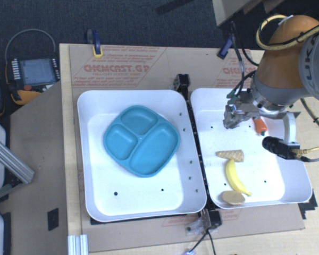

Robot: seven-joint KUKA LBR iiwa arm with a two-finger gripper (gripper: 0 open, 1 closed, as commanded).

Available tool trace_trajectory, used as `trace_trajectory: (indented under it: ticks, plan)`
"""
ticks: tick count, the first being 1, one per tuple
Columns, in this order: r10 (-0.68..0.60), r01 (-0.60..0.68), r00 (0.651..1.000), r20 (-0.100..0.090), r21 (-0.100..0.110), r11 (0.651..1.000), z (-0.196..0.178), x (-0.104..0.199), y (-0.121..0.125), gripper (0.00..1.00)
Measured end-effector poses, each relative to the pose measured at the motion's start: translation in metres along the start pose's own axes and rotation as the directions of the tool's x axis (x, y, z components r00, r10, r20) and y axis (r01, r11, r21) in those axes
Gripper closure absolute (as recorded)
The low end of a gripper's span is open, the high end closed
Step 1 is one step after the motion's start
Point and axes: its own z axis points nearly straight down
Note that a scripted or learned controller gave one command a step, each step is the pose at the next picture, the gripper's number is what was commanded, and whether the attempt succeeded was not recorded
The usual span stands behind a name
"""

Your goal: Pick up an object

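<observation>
In the right bin point(212, 102) lie a yellow banana point(235, 177), a tan cone-shaped piece point(231, 154) just above it, and a tan round piece point(233, 197) at the banana's lower end. A small orange-red object point(260, 125) lies near the wrist, partly hidden by the arm. My gripper point(233, 117) hangs over the upper middle of the right bin, above and apart from the cone piece. I see nothing between its fingers.
The left bin point(90, 142) holds a blue divided plate point(142, 140). A black clamp point(181, 82) sits at the top of the seam between the bins. Cables and a black connector point(279, 146) hang from the arm over the right bin's right side.
</observation>
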Motion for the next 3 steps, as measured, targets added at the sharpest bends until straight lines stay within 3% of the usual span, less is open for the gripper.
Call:
trace_trajectory:
  ticks: [3]
  plan:
    - [-0.001,0.001,1.0,0.001,-0.004,1.0,0.003,0.147,-0.009,1.0]
